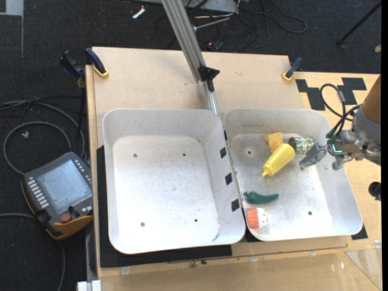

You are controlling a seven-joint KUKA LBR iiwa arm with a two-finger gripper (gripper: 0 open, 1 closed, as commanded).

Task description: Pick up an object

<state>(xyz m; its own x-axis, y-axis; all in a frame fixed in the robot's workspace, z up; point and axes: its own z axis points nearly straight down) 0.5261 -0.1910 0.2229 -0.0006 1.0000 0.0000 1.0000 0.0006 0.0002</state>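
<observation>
The hand (319,153) hovered low over the right bin (339,220) beside a yellow bottle (278,160), its grip impossible to tell, a green pepper (261,196) nearby.

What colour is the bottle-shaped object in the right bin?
Yellow; the bottle-shaped object shows best in the camera view, in the right bin.

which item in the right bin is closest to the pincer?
The small green-and-clear bottle, just beside the pincer. The yellow bottle, yellow block, green pepper and red-white piece lie further left.
</observation>
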